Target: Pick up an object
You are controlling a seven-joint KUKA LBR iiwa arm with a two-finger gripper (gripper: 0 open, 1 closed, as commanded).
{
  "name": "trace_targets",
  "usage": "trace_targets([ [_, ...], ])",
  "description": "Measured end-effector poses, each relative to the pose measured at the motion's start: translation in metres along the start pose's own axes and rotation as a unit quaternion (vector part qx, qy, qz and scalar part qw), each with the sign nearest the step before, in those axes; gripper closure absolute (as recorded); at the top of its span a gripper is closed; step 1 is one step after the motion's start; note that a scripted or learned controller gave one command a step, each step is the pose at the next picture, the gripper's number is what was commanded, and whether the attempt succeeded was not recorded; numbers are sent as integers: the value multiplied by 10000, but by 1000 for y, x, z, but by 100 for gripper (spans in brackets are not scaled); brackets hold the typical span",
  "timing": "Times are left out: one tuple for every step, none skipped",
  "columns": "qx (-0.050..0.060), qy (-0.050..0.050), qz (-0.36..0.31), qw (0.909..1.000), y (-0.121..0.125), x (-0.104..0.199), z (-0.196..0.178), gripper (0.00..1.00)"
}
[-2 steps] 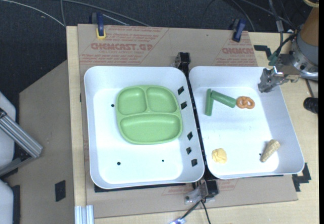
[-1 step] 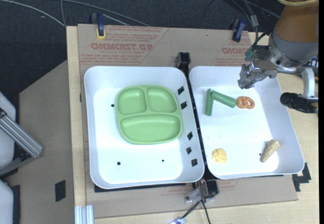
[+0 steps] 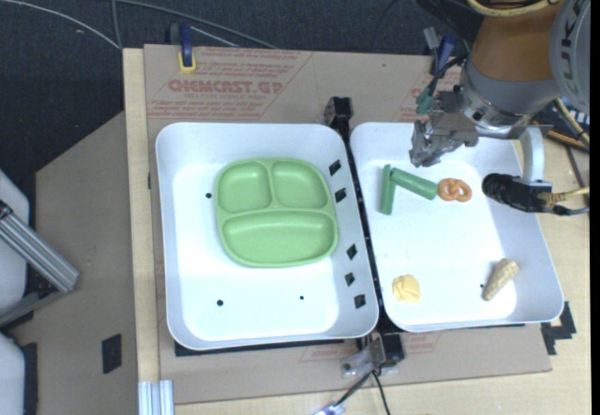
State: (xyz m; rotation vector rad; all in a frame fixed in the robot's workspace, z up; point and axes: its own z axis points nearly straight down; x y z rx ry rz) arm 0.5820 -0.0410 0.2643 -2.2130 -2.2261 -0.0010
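**Gripper poised over the right bin's far edge**

Camera view: the gripper hangs above the right bin, just beyond a green L-shaped piece and a pretzel; whether it is open or closed, I cannot tell. Nearer lie a yellow lump and a beige cone. The left bin holds a green divided plate.

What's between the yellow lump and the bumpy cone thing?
Just bare white bin floor, seen from the camera view, between the yellow lump and the bumpy cone.

The brown board under the bins bears red print reading roughly "CHEMCAST GP", partly blurred.
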Motion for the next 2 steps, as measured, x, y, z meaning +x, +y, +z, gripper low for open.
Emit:
trace_targets([
  [-10, 0, -4, 10000, 11, 58, 6, 100],
  [-7, -1, -1, 10000, 13, 110, 11, 100],
])
